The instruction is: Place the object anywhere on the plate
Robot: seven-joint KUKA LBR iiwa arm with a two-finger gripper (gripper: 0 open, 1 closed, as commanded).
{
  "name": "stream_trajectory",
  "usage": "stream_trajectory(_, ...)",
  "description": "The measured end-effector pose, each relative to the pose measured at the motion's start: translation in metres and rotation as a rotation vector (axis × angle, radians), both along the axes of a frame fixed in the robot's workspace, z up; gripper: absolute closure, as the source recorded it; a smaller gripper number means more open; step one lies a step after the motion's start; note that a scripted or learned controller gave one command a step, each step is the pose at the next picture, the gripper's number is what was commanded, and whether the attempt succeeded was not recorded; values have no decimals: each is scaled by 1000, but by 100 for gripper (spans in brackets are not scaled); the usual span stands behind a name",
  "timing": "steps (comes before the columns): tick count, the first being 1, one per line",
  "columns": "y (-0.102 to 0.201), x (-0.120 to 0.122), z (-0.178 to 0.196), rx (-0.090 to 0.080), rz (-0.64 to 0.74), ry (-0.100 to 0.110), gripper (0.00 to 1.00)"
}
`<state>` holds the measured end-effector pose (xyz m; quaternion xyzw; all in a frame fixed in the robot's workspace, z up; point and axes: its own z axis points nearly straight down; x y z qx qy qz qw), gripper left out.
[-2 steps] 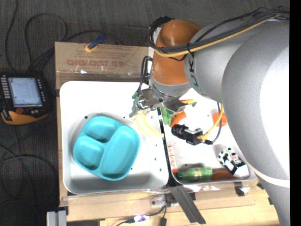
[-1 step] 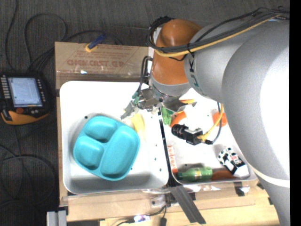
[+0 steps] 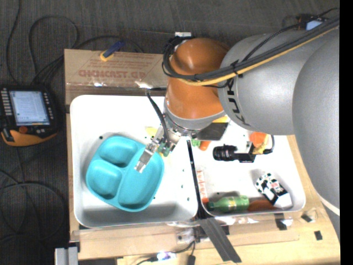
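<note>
- Far out to my gripper's left, off the bench, a teach pendant (image 3: 25, 112) with a lit screen lies on the dark floor.
- Up and to the left of my gripper, a flat piece of cardboard (image 3: 110, 73) sits behind the left bin, with a small blue thing (image 3: 112, 49) on its far edge.
- The left bin (image 3: 88, 117) is the one my gripper is reaching into.
- The teal divided plate (image 3: 121, 175) lies in that bin, directly under my gripper and spreading away to its left. It has two small compartments on its far-left side and one big one nearer me.
- My gripper (image 3: 144, 160) hangs over the plate's upper right part, tip pointing down-left. I cannot tell how far open it is, nor whether it has hold of anything, so I cannot tell where the object to be placed is.
- Just above my gripper, a small yellow scrap (image 3: 150, 130) shows against the white bin floor.
- To my gripper's right, across the wall between the bins, the right bin (image 3: 289, 167) holds the rest.
- Nearest is a small orange piece (image 3: 203, 145).
- Next comes a black cylinder-shaped thing (image 3: 229, 153) lying on its side.
- Lower right of my gripper, a green bottle-like thing (image 3: 229, 203) lies along the near wall.
- Further right is an orange and yellow thing (image 3: 260, 141).
- Furthest right is a black-and-white thing (image 3: 270, 187).
</note>
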<state>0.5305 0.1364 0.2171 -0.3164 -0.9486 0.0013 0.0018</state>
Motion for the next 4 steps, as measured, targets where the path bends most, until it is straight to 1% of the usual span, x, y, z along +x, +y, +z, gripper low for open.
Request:
stream_trajectory(1, 1, 0, 6, 0, -1, 4, 100)
stream_trajectory(2, 51, -17, 48, -1, -92, -2, 100)
stream_trajectory(3, 51, -17, 48, -1, -92, -1, 0)
stream_trajectory(4, 52, -17, 54, -2, -92, 2, 100)
